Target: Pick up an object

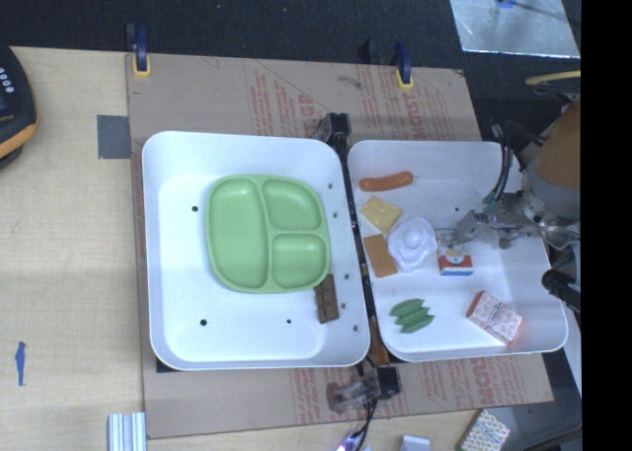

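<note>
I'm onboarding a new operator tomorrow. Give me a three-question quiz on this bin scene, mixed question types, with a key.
1. True or false: the green divided plate lies in the left bin.
2. Which item lies nearest the right bin's far edge? A) hot dog B) green pea pod C) pink packet
3. Fill in: the gripper hovers over the ____ bin.

Key: 1 true; 2 A; 3 right.

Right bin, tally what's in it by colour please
Right bin, loose items only:
Red-orange: 1, sausage
Yellow: 1, cheese wedge
Brown: 1, cracker
White: 1, plastic cup
Green: 1, pea pods
Red and white: 2, small carton, pink packet
Total: 7
</note>
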`<action>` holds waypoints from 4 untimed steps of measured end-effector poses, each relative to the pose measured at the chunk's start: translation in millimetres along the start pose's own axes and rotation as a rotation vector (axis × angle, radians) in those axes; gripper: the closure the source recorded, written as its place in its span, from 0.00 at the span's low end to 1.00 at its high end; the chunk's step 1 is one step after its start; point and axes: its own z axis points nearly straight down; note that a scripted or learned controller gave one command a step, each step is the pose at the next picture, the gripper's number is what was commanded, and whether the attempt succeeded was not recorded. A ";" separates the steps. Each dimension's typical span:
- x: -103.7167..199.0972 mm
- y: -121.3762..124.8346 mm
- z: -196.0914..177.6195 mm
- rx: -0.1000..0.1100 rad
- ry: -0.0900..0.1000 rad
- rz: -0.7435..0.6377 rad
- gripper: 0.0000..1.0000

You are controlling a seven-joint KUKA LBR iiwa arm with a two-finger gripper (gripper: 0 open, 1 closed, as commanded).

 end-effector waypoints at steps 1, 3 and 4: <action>70.4 -6.2 -23.1 -0.010 0.000 -0.010 0.00; 86.3 37.9 -105.9 -0.020 -0.003 -0.009 0.00; 55.7 -18.5 -24.4 -0.001 -0.002 0.000 0.00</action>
